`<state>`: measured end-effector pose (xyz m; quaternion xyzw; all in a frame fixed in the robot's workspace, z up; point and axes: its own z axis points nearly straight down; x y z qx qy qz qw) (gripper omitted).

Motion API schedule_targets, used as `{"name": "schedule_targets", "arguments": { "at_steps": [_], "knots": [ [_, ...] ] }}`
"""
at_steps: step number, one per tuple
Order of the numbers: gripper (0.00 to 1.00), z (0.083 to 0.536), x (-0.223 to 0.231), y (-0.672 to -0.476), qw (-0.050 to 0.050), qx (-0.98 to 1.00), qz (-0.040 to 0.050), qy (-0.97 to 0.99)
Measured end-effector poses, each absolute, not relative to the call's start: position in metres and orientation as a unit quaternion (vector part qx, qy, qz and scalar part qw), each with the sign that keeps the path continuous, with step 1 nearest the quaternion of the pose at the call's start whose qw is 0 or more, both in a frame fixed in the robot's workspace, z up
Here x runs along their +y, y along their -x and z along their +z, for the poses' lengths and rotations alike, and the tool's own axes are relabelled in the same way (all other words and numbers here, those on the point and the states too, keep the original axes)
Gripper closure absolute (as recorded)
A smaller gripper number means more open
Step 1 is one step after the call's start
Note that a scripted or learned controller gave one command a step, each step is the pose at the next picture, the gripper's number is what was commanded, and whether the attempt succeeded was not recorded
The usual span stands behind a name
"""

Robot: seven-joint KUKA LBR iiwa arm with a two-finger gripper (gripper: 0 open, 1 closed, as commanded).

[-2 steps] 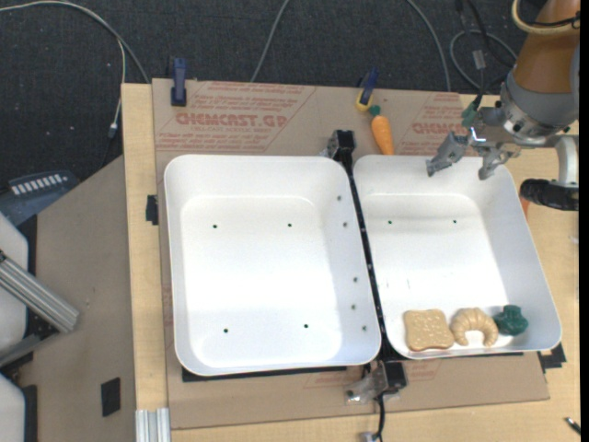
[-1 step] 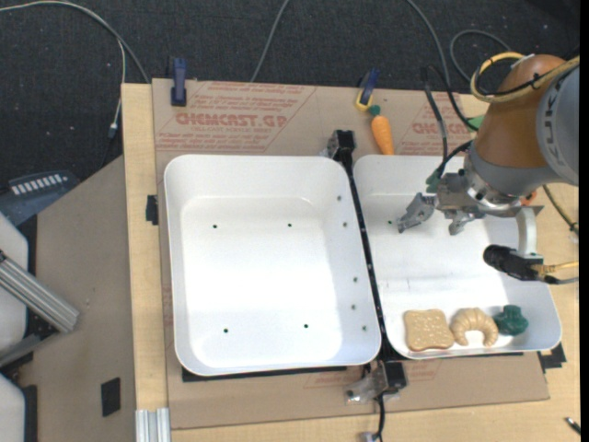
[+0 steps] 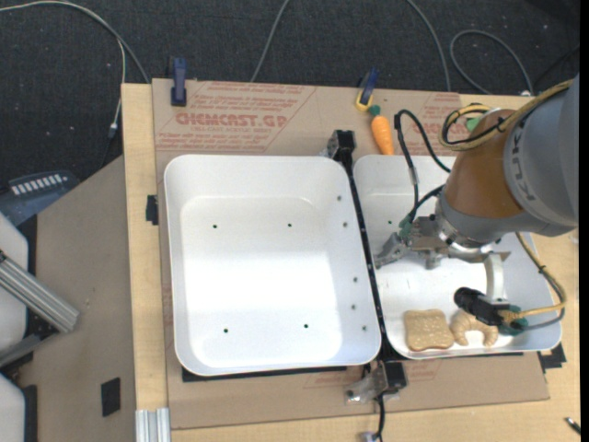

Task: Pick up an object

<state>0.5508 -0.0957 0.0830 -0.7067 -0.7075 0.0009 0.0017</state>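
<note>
Hovering over right shallow white plastic bin point(image 3: 405, 178); two-finger gripper point(image 3: 419, 244) state: cannot tell, wrist blocking. Nothing seen lifted. Tan square cracker-like piece point(image 3: 428, 330) and pale lumpy piece point(image 3: 471, 330) lying below gripper, near bin's front edge. Pick pending.

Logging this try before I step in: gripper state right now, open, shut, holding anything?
Gripper: over the right bin, whether it is open or closed cannot be told; nothing seen held.
</note>
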Motion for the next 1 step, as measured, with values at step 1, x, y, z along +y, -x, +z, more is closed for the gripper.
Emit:
{"name": "schedule_targets", "arguments": {
  "at_steps": [1],
  "knots": [
    [0.0, 0.1886, -0.0718, -0.5092, -0.003, -0.708, -0.0032, 0.706]
  ]
}}
